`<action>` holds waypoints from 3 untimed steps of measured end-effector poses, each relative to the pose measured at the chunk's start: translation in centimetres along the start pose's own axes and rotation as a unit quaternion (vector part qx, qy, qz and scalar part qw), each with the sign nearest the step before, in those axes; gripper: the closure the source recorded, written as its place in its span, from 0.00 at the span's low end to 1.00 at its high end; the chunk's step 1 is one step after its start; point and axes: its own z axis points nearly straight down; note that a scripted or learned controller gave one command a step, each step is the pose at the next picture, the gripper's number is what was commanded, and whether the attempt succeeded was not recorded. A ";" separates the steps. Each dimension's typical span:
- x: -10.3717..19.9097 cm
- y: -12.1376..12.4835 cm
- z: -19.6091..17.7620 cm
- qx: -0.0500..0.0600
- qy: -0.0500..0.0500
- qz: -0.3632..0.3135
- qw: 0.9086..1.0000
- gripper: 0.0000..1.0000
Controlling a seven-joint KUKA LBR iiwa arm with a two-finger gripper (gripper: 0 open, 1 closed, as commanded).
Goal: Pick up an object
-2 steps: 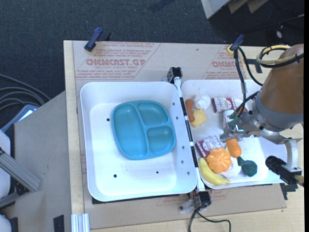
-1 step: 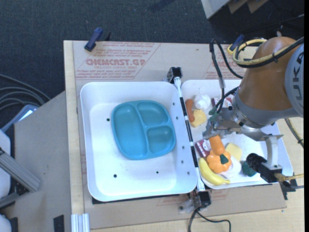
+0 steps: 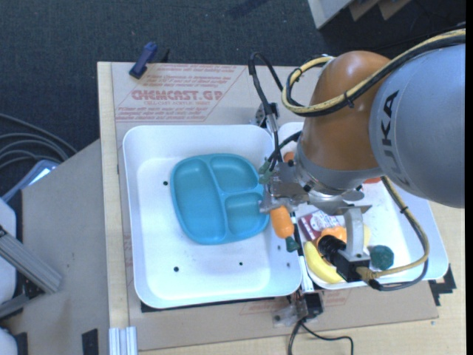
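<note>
**End effector low at the divide between the bins**

The counter (image 3: 185, 87) carried two white bins. In the left bin (image 3: 148, 220), just left of the end effector (image 3: 275, 202), lay a blue divided plate (image 3: 218, 197): probably stiff, light and slick, best gripped at its rim. An orange object (image 3: 281, 222) sat just below the end effector, a yellow banana-like piece (image 3: 319, 265) lower right. Whether the end effector held anything could not be told; the arm (image 3: 384, 132) hid it.

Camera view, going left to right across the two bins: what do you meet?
Left bin's rim → blue divided plate → orange object by the divide → banana → teal object.
</note>
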 end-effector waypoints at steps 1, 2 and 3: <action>-6.1 0.0 -1.5 -0.001 -0.001 0.001 1.000 1.00; -6.1 0.0 -2.5 -0.001 -0.001 0.000 1.000 1.00; -6.0 0.1 -3.4 -0.001 -0.001 0.000 1.000 1.00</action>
